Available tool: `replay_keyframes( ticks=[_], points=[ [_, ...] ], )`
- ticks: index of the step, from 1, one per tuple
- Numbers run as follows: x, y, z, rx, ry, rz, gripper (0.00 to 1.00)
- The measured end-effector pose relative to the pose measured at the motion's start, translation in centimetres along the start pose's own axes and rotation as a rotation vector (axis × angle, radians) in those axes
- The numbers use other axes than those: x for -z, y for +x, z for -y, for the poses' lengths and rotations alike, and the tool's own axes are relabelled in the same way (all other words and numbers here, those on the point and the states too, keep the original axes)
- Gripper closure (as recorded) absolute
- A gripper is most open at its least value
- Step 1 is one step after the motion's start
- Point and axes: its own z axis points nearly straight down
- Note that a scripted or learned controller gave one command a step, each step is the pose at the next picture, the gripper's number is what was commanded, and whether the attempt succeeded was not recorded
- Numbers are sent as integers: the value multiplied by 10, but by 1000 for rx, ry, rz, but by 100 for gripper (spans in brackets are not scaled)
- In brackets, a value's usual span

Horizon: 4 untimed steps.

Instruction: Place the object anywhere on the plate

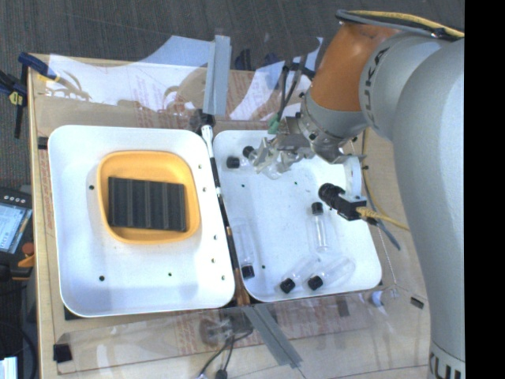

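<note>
A yellow plate [147,163] lies in the left white bin [87,279], with a dark ridged rectangular piece [148,204] resting in its middle. My gripper [271,155] hangs low over the far part of the right bin [276,227], well to the right of the plate. Close to its left sit two small black-capped pieces [233,163] [248,151]. Something clear and glassy shows at the gripper's tip, but I cannot make out whether it is held.
Several clear vials with black caps lie in the right bin: one upright-looking in the middle right [318,227], one along the left wall [245,260], and a cluster at the near edge [304,283]. A ridge [221,212] divides the two bins.
</note>
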Motion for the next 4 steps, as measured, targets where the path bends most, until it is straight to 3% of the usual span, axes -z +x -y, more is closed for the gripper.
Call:
replay_keyframes(
  ticks=[1, 2, 3, 4],
  points=[
    [4, 46, -21, 177, -6, 2, 100],
    [-29, 56, -15, 297, -3, 1, 100],
    [-29, 56, -15, 297, -3, 2, 0],
    [0, 99, -52, 426, -6, 3, 0]
  ],
)
